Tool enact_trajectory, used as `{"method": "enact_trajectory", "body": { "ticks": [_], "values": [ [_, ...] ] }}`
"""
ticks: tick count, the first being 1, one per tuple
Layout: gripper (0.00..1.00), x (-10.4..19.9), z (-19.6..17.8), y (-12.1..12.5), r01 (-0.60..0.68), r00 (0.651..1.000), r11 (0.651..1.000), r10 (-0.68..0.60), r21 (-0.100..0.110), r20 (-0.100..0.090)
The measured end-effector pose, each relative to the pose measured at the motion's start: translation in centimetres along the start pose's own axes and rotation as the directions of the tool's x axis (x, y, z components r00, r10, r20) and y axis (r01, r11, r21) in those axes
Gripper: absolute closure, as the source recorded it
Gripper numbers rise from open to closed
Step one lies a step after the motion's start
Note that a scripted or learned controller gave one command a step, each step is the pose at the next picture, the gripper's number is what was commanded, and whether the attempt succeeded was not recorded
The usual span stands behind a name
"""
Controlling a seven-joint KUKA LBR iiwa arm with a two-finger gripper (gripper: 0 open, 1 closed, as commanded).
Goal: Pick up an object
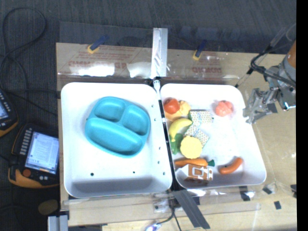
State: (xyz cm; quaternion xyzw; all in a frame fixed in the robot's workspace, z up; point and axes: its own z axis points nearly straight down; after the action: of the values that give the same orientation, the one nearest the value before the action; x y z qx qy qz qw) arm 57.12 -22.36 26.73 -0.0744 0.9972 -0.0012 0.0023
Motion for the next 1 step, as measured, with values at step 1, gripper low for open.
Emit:
{"method": "enact_trajectory", "body": {
  "ticks": [1],
  "values": [
    [1.00, -2.59, 17.60, -0.32, -0.412, 0.911, 0.911, 0.412, 0.000, 0.008]
  ]
}}
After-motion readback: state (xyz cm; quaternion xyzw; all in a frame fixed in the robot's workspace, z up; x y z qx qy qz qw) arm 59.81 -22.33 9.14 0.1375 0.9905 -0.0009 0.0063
